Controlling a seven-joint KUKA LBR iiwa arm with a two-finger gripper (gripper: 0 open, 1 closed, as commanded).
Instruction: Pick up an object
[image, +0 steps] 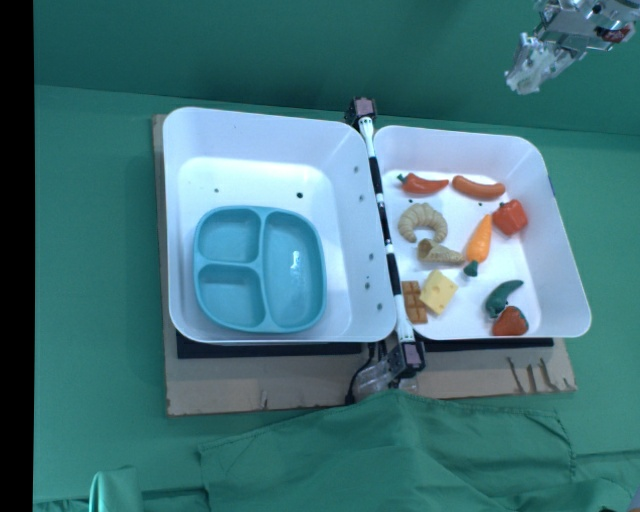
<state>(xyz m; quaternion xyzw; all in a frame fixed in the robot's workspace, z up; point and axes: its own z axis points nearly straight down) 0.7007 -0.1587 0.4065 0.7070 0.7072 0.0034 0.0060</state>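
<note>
The task's things are lying in the right bin: a red chilli and a sausage along the far side, a croissant beneath them, a red pepper toward the right wall, a carrot slanting down the middle, a cheese wedge and a waffle piece near the divider, and a green-and-red piece at the near right corner. No particular object is being named by the task, so a target is best being chosen that stands apart from its neighbours; the sausage and the cheese wedge are judged the easiest, while the carrot is lying just beside a small cone-shaped piece. A descent straight down, with the grasp set across the narrow width, is being advised.

The left bin is being occupied by a blue divided plate.

The gripper is being held high beyond the right bin's far right corner, well apart from every object, with nothing seen in it; whether it is open or closed cannot be told.
</note>
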